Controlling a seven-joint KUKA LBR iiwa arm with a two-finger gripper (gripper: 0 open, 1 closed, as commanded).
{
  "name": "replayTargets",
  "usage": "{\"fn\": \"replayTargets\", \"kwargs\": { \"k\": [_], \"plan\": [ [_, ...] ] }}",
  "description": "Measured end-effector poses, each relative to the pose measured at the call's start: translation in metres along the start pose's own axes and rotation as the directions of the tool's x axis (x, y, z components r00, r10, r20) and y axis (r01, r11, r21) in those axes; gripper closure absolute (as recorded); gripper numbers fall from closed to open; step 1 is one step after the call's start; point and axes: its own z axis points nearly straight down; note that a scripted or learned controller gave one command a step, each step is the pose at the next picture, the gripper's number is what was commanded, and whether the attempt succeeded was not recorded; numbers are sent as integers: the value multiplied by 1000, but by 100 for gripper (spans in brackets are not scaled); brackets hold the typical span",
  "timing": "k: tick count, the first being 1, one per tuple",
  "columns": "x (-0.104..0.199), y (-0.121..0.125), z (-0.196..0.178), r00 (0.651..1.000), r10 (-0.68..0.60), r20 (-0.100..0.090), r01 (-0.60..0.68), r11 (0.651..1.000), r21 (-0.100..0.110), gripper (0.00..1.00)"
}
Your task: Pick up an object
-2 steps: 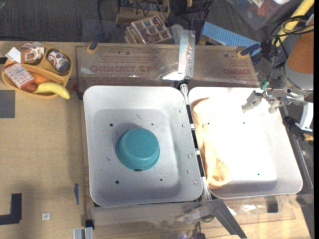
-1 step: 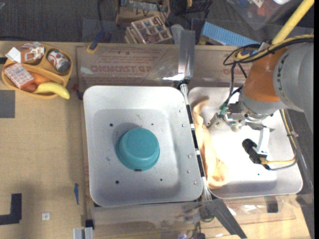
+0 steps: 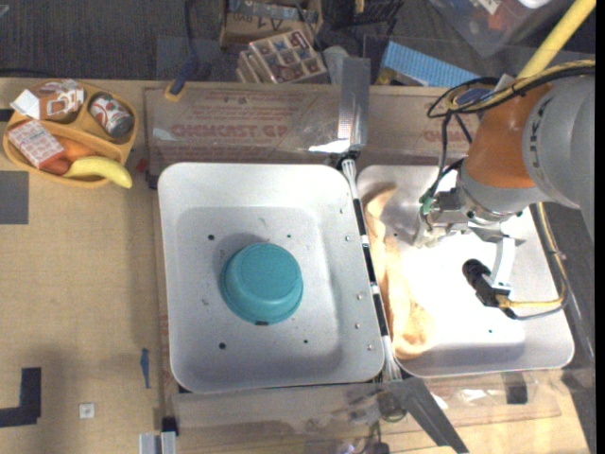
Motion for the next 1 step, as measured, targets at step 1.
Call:
{"fn": "replayTargets", "kwargs": {
  "k": [1],
  "plan": [
    [0, 0, 0, 1000, 0, 0, 0, 1000, 0, 0]
  ]
}}
